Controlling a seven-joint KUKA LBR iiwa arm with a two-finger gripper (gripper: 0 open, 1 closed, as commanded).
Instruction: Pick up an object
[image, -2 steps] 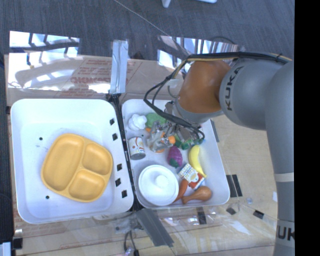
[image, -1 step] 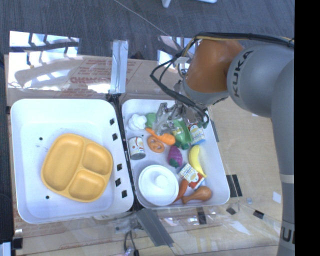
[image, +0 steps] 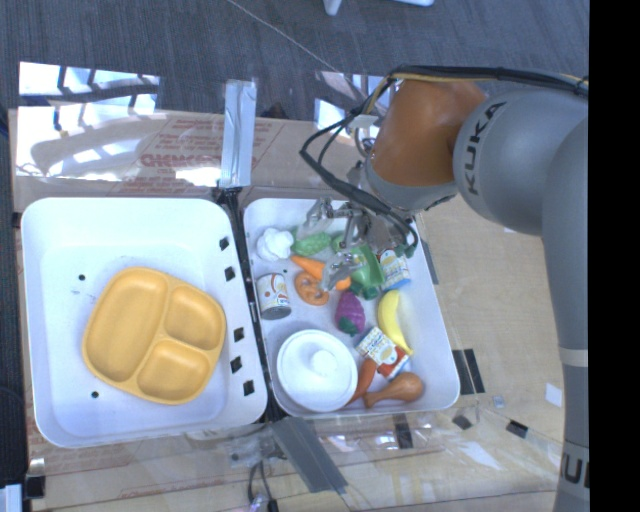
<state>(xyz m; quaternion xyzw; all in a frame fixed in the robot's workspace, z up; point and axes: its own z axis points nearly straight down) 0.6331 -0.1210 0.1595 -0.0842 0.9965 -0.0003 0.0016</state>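
Note:
The right bin (image: 436, 330) holds several toy foods. Among them are a white garlic bulb (image: 274, 242), a green leafy piece (image: 312, 243), a carrot (image: 310, 267), a small can (image: 272, 295), a purple eggplant (image: 350, 312), a green bottle (image: 366, 274), a banana (image: 392, 318) and a white bowl (image: 316, 368). My gripper (image: 340, 245) hangs low over the bin's far middle, just above the carrot and the green bottle. The wrist hides what lies directly under it.
The left bin (image: 60, 230) holds a yellow divided plate (image: 152, 333). A small carton (image: 377, 346) and a brown drumstick (image: 395, 389) lie near the right bin's front. The big grey arm (image: 510, 130) and its cables (image: 330, 150) cover the far right. Cardboard (image: 180, 150) lies behind the bins.

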